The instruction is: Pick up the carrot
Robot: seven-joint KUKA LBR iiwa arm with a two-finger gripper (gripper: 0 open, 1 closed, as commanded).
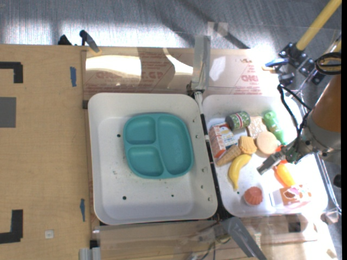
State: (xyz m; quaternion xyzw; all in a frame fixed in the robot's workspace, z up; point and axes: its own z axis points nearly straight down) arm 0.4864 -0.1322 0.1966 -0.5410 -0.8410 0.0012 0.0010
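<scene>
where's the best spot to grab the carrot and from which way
Probably across the orange body of the carrot at mid-length, coming straight down. It lies flat in the right bin, and its narrow body suits a pinch across the width. The tool is already beside it.

I see a teal plate in my white left bin, a yellow banana, and an orange carrot.

The left bin holds a teal divided plate lying flat near its middle; in the right bin lie a yellow banana, a green can (on its side), a red carton, a green bottle, a round tan bun and a reddish strawberry.
</scene>
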